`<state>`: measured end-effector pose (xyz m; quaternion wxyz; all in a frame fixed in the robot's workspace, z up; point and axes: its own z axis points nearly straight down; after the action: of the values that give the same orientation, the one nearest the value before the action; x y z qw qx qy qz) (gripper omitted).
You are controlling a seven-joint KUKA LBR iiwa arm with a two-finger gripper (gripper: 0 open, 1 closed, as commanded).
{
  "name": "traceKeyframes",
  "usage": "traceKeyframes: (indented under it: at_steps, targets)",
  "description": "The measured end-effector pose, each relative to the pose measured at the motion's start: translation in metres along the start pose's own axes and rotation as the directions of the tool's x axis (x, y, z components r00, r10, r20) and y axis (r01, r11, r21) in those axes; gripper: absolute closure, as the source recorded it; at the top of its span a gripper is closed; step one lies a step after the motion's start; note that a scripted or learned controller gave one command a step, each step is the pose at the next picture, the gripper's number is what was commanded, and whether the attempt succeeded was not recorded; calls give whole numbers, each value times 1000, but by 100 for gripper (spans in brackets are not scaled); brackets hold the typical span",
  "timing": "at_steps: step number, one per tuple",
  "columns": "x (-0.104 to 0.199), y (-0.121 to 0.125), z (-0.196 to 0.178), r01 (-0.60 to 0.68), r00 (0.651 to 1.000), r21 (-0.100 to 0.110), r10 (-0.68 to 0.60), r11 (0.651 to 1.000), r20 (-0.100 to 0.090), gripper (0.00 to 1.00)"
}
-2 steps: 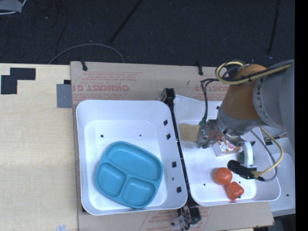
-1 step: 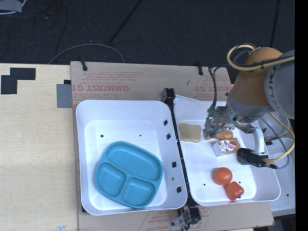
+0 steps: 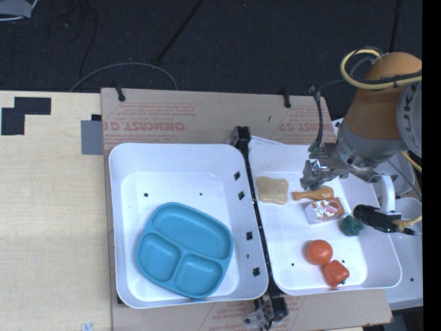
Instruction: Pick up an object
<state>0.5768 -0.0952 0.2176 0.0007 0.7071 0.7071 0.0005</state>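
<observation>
The pale wooden tabletop (image 3: 48, 205) takes up the far left. A sheet of printed cardboard (image 3: 179, 116) lies on it under both bins.

The left bin (image 3: 120, 164) holds a blue divided plate (image 3: 185, 250). It lies flat toward the near side with its three compartments facing up.

Past the black clips where the bins meet, the right bin (image 3: 289, 281) carries the small things I could pick. A tan slice (image 3: 272, 190) lies in its far-left part. Just right of that is an orange-brown stick-shaped piece (image 3: 313, 195).

My claw (image 3: 311, 178) hangs right above the left end of that piece, very close to it. From this angle I cannot tell whether it touches the piece, or whether the claw is open or closed.

A small white-and-red carton (image 3: 324, 210) sits just beside the stick-shaped piece on its near side. A dark teal lump (image 3: 351, 225) lies to the right of the carton.

Nearer the front of the bin, a red-orange ball (image 3: 319, 252) rests against a red block (image 3: 335, 273). My arm (image 3: 382, 109), grey below its orange band, reaches in from the right.
</observation>
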Motion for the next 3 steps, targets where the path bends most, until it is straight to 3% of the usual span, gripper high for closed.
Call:
traceKeyframes:
  at_steps: [1,3]
  targets:
    - [0,8,-46,1,1000,-1,-1,1000,0,100]
    - [93,10,-20,4,1000,7,-4,1000,-2,100]
